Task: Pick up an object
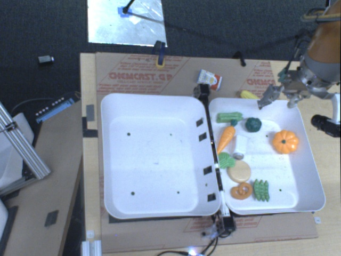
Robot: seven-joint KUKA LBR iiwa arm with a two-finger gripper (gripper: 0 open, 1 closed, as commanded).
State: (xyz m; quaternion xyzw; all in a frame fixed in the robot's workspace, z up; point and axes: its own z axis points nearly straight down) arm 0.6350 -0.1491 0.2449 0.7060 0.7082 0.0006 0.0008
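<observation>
Hovering over the far right corner of the shallow white plastic right-hand bin (298, 199), the grey two-finger hand (279, 96) hangs with its fingers spread apart and nothing between them, so no toy has been taken yet. Largest of the risks, as I judge it, is the bin wall itself: the hand sits near the far rim, and a straight drop there could strike the wall, or come down outside the bin near the small yellow toy (248, 95) lying on the brown cardboard-covered worktop (138, 71). Candidates for the pick all lie in this right bin, while the shallow white left-hand bin (154, 153) carries no toys. Nearest the hand is the round orange toy pumpkin (285, 141), standing apart from the rest and likely the easiest, though its round shape may roll out from closing fingers. Next, the orange toy carrot (226, 138) lies just beside the black hinged divider (210, 143), which could block one finger. Round tan toy biscuit (238, 171), orange ring-shaped toy (241, 191), leafy green toy (226, 159) and green pea pod (260, 190) crowd together, inviting a double grab or a nudge. Smaller still, the dark green round toy (253, 124) and green cucumber-like toy (229, 117) sit near the far wall.
</observation>
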